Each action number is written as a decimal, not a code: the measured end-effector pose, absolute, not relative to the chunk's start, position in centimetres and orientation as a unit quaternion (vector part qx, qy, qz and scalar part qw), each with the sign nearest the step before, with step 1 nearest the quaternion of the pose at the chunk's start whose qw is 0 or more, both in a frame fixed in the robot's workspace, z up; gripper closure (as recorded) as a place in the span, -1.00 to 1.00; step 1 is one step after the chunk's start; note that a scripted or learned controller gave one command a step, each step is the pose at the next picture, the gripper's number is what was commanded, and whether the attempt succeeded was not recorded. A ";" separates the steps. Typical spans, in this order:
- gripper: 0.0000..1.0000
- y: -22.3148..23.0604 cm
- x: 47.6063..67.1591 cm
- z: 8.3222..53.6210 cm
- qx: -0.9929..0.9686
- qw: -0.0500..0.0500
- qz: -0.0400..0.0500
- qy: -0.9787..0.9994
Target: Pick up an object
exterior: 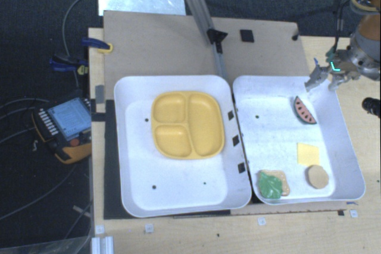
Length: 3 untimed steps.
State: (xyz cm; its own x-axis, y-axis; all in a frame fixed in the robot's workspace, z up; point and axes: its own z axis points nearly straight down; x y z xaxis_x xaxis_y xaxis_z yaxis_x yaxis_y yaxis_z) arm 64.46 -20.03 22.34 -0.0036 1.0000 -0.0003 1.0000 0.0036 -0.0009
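A pale wooden bench [98, 128] stands on dark carpeted floor [36, 3]. A brown cardboard sheet [161, 44] lies on the bench. Grey cables [74, 3] trail across the floor.

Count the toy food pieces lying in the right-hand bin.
4: watermelon slice near the far right wall, yellow cheese square below it, round tan cookie nearer still, lettuce toast in the near left corner.

Bench [268, 56] bears left bin [134, 187], right bin [268, 128], side by side.
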 end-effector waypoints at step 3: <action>-1.00 -19.9 64.2 10.6 -0.705 0.001 0.001 -0.709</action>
State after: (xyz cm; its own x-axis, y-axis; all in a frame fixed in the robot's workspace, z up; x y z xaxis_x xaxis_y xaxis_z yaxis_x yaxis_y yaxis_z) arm 64.16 -19.88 10.57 -0.0057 1.0000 0.0005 1.0000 0.0057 -0.0020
